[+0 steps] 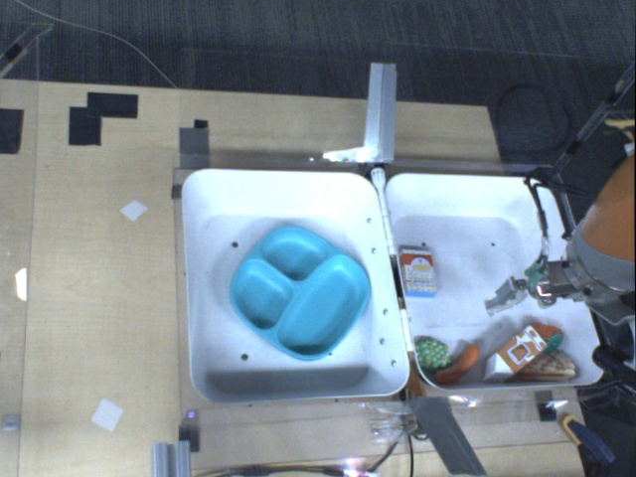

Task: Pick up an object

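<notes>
My gripper (505, 296) hangs over the right bin (467, 217), near its right side, on the grey arm with the orange band (608, 229). It points left over bare bin floor and nothing shows in it. Just below it, at the bin's front right, lie an orange-and-white toy carton (524, 347) and a brown bread-like piece (550, 370). A carrot (459, 363) and a green broccoli (431, 350) lie at the front left corner. A small red, white and blue box (417, 272) sits by the bin's left wall.
The left bin (214, 217) holds a blue divided plate (300, 291). A metal post (382, 107) stands behind the divider between the bins. Black cables (545, 202) run along the right bin's far right rim.
</notes>
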`<state>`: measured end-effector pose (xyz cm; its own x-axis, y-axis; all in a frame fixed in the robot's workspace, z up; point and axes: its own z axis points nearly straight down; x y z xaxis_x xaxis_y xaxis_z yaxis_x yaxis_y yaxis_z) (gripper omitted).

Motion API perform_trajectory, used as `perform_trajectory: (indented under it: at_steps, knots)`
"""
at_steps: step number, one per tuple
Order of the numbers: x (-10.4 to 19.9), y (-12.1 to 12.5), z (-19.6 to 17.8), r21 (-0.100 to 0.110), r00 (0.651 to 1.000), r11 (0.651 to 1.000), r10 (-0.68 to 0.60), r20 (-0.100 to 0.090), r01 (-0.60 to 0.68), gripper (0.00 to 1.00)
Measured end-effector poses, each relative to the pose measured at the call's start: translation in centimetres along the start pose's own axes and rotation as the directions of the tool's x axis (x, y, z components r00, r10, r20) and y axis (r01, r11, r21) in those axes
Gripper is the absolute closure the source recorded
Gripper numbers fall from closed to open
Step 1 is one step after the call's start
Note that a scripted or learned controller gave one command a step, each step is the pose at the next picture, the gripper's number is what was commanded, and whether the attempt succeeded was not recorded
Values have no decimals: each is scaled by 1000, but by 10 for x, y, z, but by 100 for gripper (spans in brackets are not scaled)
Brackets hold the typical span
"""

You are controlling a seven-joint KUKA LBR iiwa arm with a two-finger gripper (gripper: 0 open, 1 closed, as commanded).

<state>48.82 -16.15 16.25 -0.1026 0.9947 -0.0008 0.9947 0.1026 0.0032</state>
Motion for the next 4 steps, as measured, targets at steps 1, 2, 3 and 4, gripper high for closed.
perform_trajectory:
  at_steps: [1, 2, 3, 4]
  knots:
    - [-47, 26, 7, -1, 999, 999, -33, 1, 33, 0]
    - [-42, 31, 74, -7, 982, 982, 190, 1, -190, 0]
    - [45, 8, 72, -12, 994, 994, -109, 4, 109, 0]
    - [0, 1, 8, -3, 830, 830, -557, 3, 557, 0]
